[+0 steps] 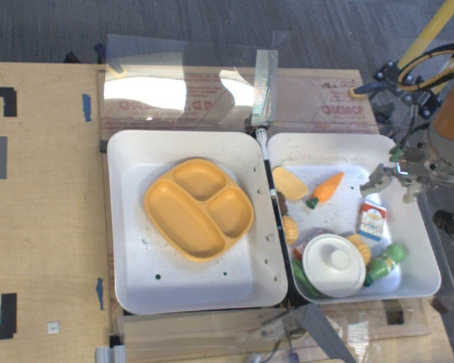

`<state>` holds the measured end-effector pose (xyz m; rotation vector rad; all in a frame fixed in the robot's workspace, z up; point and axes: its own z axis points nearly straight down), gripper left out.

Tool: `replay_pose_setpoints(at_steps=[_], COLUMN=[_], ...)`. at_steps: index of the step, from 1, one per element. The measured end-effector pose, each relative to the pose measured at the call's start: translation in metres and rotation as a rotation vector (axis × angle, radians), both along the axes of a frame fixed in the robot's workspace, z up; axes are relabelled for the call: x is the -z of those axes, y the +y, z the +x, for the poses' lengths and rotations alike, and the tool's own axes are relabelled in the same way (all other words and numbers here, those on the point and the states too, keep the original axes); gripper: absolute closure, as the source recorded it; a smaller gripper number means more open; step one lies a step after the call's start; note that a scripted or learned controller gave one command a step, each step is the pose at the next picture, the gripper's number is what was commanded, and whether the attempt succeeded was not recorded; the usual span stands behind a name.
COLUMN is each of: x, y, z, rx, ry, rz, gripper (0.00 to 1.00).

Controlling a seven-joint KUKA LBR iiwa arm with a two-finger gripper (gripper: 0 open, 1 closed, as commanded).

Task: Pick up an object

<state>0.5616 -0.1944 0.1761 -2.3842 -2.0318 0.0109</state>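
Observation:
My gripper (395, 184) hangs over the right bin (427, 237) near its far right side, open, with nothing between its fingers. Just below it lies a small white and red carton (371, 221). An orange toy carrot (327, 188) sits to the gripper's left, beside a pale yellow piece (289, 183). Near the bin's front stand a white round bowl (333, 264) and a green bottle (384, 262), with a yellow item (359, 243) between them.
The left bin (129, 203) holds a yellow divided plate (199, 207). A small yellow object (290, 230) lies against the wall between the bins. Cables and a yellow pole (431, 29) stand at the far right, behind the arm.

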Motion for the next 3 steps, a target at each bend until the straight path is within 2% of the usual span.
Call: replay_pose_setpoints(at_steps=[1, 2, 3], x=[0.084, 0.067, 0.034], y=[0.013, 0.062, 0.023], z=[0.087, 0.106, 0.038], rx=[-0.043, 0.237, 0.438], ry=[-0.006, -0.009, -0.004], rz=[-0.001, -0.003, -0.004], gripper=[0.00, 0.00, 0.00])
